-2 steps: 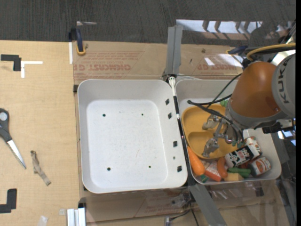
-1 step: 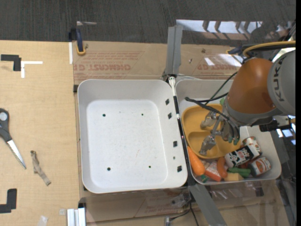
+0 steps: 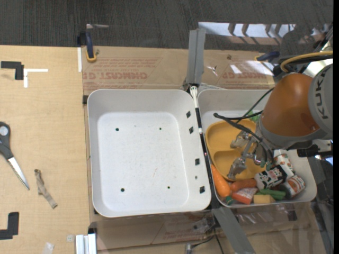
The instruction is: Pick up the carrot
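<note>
Right bin crowded, carrot against its left wall, gripper just above, finger spread unclear.

left bin: open floor | right bin: crowded; yellow bowl, packets beside carrot

A robotics lab or workshop, plain plywood bench at the frame's left, steel scissors lay there, black tape corner marks, dark carpet along the top.
</note>
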Robot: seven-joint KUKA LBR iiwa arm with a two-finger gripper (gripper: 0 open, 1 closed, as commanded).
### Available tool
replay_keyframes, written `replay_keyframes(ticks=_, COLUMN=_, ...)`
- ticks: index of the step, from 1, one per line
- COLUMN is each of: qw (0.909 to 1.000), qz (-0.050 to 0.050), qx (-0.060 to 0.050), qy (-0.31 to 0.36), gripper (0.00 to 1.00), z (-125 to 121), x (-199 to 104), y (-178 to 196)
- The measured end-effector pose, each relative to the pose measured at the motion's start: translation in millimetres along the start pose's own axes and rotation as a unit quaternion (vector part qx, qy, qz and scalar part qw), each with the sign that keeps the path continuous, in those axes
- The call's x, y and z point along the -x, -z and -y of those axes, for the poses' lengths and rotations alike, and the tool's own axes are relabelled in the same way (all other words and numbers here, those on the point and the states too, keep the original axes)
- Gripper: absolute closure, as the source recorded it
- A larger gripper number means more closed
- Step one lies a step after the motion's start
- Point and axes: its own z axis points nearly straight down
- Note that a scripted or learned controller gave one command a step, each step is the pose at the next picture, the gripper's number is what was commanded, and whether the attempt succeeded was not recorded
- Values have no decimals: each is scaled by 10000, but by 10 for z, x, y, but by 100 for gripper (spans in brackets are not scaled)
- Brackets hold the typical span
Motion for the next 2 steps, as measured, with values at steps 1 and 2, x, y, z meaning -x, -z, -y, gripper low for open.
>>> replay_keyframes(ticks=1, qw=9997, qz=-74, qx=-16, qy=-231, gripper=0, z=-98, x=172, y=-48)
replay_keyframes(ticks=2, qw=9997, qz=-77, qx=-19, qy=243, gripper=0, z=-143, x=248, y=-48)
